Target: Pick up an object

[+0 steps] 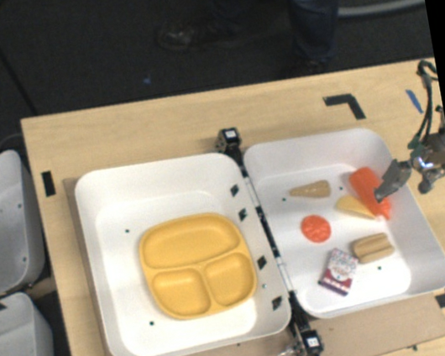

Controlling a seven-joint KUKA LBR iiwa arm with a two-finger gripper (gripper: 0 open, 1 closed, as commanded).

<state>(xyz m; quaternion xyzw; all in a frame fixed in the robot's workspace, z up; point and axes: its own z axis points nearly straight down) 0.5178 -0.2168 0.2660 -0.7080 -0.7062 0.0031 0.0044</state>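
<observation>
The orange block point(365, 186) is lying in the right bin point(409, 268), touching the yellow wedge point(352, 208), with nothing lifted yet. The claw point(393, 178) is reaching in at the bin's right rim, its dark tip just beside the block; whether it is wide or narrow cannot be told. Grasping and lifting are remaining, while the yellow tray point(197, 264) is sitting in the left bin point(124, 318).

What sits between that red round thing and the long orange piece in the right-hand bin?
In the camera view, a pale yellow wedge lies between the red round piece and the orange piece, touching the orange one's lower end.
</observation>
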